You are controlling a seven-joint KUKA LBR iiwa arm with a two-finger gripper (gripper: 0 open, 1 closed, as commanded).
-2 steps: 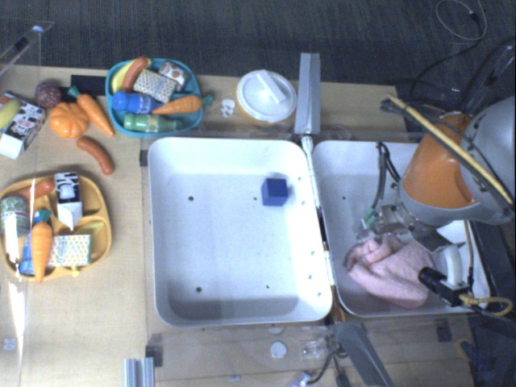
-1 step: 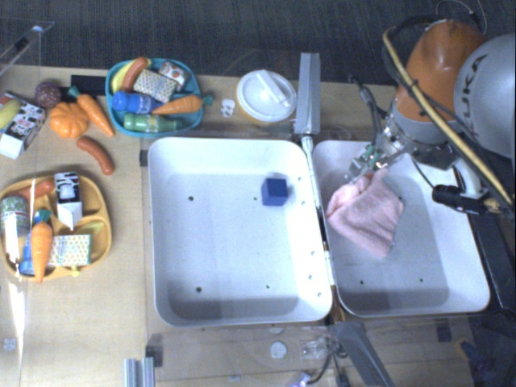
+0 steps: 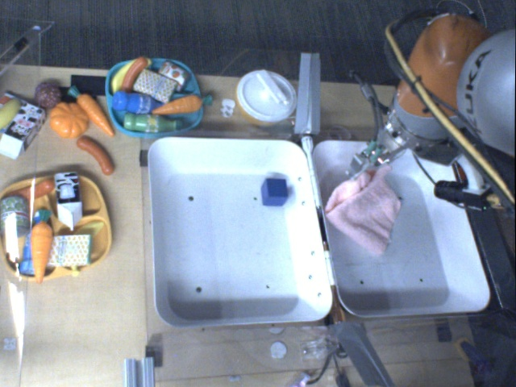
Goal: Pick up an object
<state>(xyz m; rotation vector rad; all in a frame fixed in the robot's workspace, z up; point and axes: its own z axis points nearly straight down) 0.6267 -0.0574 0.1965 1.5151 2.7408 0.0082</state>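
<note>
On the left of the table (image 3: 121,297) we see a yellow tray (image 3: 98,216) and a blue bowl (image 3: 153,125), both with toy food inside. In the left bin (image 3: 234,305) a blue cube (image 3: 275,190) lies alone, near the right wall. In the right bin (image 3: 419,297) a pink cloth (image 3: 364,210) hangs from the claw (image 3: 375,155), which pinches its upper corner; the lower part lies on the bin floor.
</note>
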